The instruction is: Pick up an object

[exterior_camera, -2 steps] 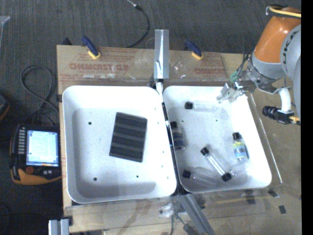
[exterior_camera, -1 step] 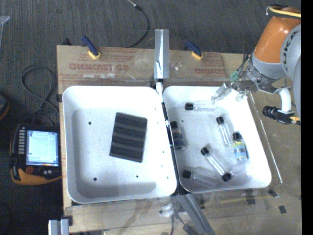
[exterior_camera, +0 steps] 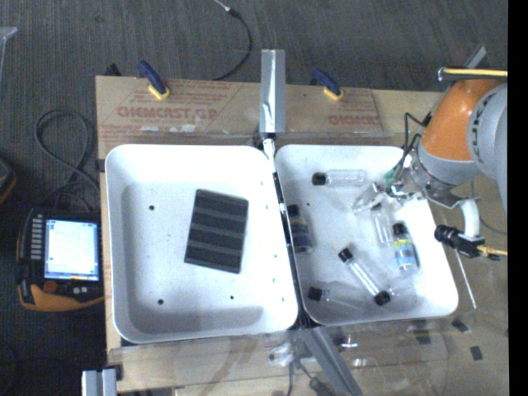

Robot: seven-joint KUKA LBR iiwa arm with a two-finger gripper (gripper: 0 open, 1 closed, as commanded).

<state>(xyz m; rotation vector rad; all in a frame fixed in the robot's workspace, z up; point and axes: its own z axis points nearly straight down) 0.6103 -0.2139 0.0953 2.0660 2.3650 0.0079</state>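
Teach pendant on floor, clamps hold bench edge.

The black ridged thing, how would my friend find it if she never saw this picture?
Look at the left white bin. In its middle lies a flat black rectangle with ridges, all alone. The little clear vials with black caps are in the other bin.
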